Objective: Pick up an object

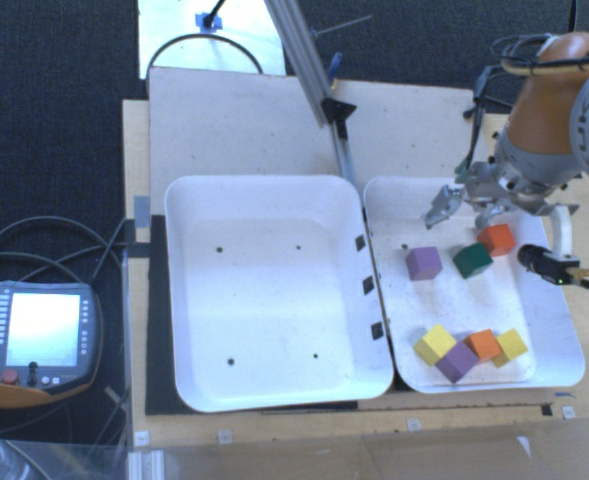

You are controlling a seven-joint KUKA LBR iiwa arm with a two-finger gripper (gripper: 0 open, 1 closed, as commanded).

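White bins sit side by side on the counter. The right bin has all the blocks in it.

The jaws hang over the top part of the right bin. They hold nothing. I cannot tell how far open they are, because the metal parts blur together from up here.

Three blocks lie close below the jaws. The orange block is the nearest one. It sits just under the jaws and a bit to the right in the camera view, partly tucked under the wrist. The green block is just beside it, almost touching, a little lower. The purple block lies lower and to the left, with clear room all around it.

Four more blocks make a tight bunch near the bottom edge: a yellow block, a second purple block, a second orange block and a small yellow block. They are well apart from the jaws.

I think the jaws only need to drop a short way. The lone purple block looks like the easy pick, since nothing crowds it.
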